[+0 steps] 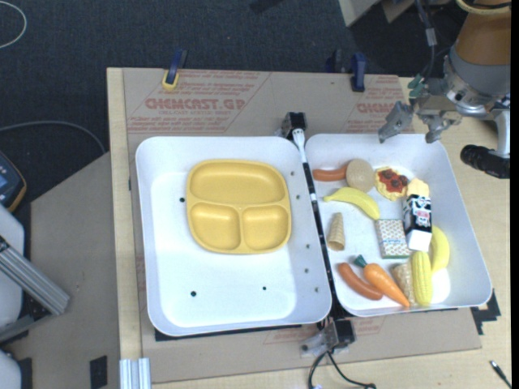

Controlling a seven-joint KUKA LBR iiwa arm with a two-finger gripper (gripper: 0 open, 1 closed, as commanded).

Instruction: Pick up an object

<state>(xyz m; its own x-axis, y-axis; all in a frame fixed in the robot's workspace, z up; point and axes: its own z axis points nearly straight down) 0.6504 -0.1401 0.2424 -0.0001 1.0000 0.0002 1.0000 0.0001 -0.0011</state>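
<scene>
Metal claw (412, 123) spread above glossy plastic toy food (389, 233).

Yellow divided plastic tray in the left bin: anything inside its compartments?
The yellow three-compartment plastic tray holds nothing visible: all three wells show bare yellow. It lies flat on the left white bin, so whatever is beneath it is covered.

Arm (485, 35) cut off by the top edge (upper right).

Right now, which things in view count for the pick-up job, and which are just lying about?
Job:
gripper, above the right bin
banana
carrot
corn cob
sausage

Lying about:
yellow divided tray
left bin
blue clamp
</scene>
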